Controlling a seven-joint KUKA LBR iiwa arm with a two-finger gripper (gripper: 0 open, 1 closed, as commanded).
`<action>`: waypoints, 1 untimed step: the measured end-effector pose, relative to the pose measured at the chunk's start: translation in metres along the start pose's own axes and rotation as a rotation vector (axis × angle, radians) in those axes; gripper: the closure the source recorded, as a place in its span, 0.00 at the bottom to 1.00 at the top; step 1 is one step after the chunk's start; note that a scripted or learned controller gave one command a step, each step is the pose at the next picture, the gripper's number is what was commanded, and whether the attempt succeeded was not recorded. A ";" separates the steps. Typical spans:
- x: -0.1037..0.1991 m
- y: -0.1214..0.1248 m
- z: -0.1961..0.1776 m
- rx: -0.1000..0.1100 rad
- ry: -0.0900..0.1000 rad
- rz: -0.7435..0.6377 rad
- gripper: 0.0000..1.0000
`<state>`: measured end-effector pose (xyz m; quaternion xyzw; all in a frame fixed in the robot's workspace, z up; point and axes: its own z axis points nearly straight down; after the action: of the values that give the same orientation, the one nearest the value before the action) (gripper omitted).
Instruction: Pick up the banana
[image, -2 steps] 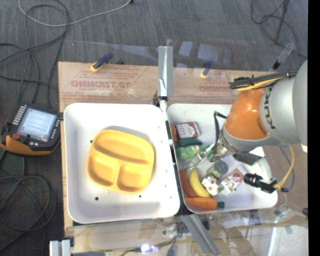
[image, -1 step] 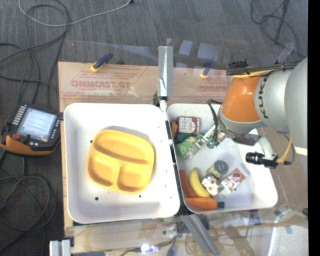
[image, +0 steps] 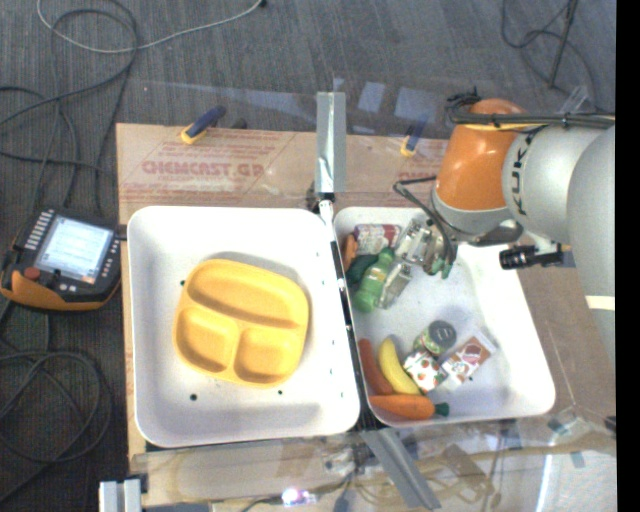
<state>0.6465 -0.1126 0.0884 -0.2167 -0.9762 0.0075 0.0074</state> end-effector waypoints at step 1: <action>0.009 0.041 -0.047 -0.021 -0.014 -0.194 0.00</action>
<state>0.6564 -0.0708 0.1352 -0.1211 -0.9926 -0.0021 -0.0010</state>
